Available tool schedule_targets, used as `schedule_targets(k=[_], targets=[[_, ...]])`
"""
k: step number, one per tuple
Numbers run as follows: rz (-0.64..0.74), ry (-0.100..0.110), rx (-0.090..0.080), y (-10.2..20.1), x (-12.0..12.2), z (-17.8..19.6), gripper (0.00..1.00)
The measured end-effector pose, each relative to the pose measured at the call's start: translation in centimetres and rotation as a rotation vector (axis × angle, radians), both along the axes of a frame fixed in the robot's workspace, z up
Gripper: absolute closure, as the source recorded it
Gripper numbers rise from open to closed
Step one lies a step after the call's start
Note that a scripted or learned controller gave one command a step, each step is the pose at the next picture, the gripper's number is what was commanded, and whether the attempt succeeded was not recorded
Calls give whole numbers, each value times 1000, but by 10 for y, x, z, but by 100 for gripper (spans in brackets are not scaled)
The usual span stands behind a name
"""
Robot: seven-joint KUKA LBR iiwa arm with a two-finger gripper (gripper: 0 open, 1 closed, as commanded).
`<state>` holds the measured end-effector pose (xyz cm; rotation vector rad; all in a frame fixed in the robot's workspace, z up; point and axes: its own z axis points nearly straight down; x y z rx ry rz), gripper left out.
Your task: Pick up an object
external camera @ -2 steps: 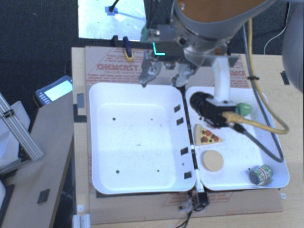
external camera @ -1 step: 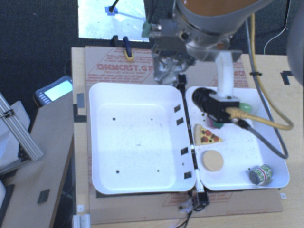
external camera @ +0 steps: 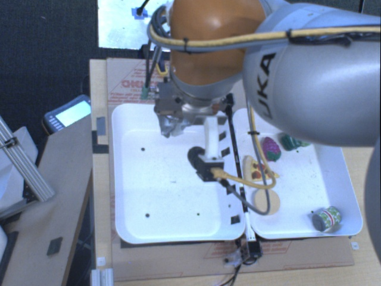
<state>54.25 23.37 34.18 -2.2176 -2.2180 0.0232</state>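
Pink knobbly object [external camera: 271, 148] lying loose in the right bin [external camera: 303, 186], towards its far-left side, uncovered and so likely reachable from above. Further left, the left bin [external camera: 149, 183], with the gripper [external camera: 171, 127] hovering over its far half, pointing down, well apart from the pink object; opening impossible to tell. Arm [external camera: 309, 70] bent steeply over both bins. Green object [external camera: 292, 142] just beside the pink one; small can [external camera: 326, 218] near the front-right corner.

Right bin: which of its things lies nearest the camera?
The small green-and-silver can, alone in the bin's near corner. The pink toy and the green toy lie close together toward the far side.
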Motion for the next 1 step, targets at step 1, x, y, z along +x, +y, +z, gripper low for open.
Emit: schedule_targets(k=[1], targets=[[5, -26, 14, 1, -35, 115, 100]])
